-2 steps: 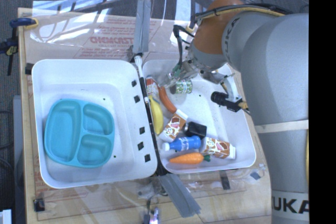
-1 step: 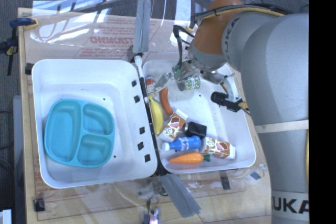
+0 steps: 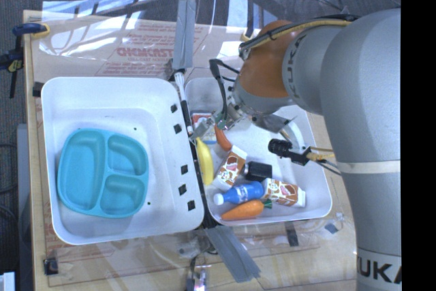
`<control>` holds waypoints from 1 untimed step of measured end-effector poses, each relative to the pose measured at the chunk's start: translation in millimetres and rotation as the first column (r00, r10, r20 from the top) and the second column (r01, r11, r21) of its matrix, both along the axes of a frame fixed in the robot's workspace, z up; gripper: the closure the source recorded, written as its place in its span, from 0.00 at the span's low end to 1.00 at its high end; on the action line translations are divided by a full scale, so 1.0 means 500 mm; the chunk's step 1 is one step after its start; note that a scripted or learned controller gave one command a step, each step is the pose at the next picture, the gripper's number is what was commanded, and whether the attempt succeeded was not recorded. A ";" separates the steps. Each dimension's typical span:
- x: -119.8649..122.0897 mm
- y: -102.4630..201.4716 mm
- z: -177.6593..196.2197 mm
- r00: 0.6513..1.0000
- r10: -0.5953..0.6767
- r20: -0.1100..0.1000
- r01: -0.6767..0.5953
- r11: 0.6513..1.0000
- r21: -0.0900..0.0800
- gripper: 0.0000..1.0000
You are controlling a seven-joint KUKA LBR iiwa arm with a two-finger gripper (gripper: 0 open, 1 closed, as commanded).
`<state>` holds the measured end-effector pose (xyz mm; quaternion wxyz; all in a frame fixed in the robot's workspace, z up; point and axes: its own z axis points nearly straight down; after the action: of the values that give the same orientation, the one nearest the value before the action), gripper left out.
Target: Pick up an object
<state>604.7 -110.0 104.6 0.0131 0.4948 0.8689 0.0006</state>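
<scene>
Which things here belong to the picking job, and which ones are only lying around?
For the job:
- gripper, low over the right bin
- banana
- carrot
- blue bottle
- carton
- black block

Lying about:
- left bin
- teal tray in it
- blue clamp at the bench corner

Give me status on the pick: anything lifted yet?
Nothing looks lifted. The grey arm's end effector is low in the right white bin, near its far end. The yellow banana, blue plastic bottle and orange carrot lie in that bin. Left: grasp and raise one.
</scene>
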 end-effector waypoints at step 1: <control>0.002 0.012 0.030 1.000 0.010 -0.010 -0.009 1.000 0.012 1.00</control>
<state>605.7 -104.1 119.7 0.0056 0.4908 0.8713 0.0036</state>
